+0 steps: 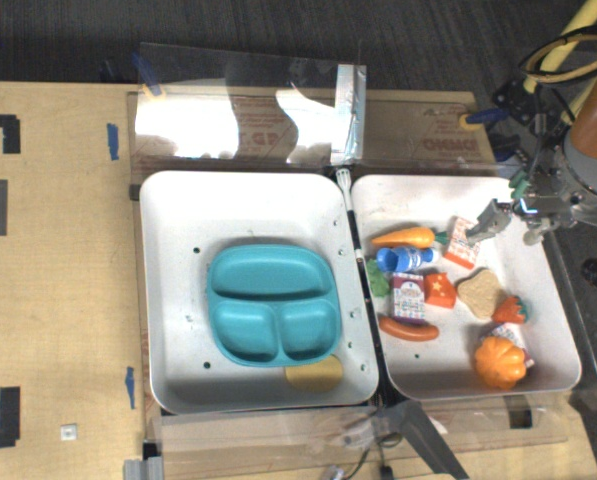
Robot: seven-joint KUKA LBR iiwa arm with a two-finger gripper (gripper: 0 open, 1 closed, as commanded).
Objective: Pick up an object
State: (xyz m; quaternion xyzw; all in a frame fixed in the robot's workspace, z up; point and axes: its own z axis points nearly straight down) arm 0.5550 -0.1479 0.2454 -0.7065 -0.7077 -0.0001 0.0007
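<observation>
The right bin [556, 298] holds several toy foods: an orange carrot [405, 237], a blue bottle [406, 259], a red-and-white carton [462, 243], a purple box [408, 296], a red cube [439, 289], a bread slice [480, 292], a hot dog [410, 329], a red tomato [511, 309] and an orange pumpkin [500, 360]. My gripper [513, 225] hovers over the bin's upper right part, just right of the carton. It is open, with nothing between its fingers.
The left bin [168, 268] holds a teal divided plate [274, 302] and a tan block [314, 372] at its near edge. A clear plastic sheet [248, 113] stands behind the bins. Cables [553, 58] hang at the upper right.
</observation>
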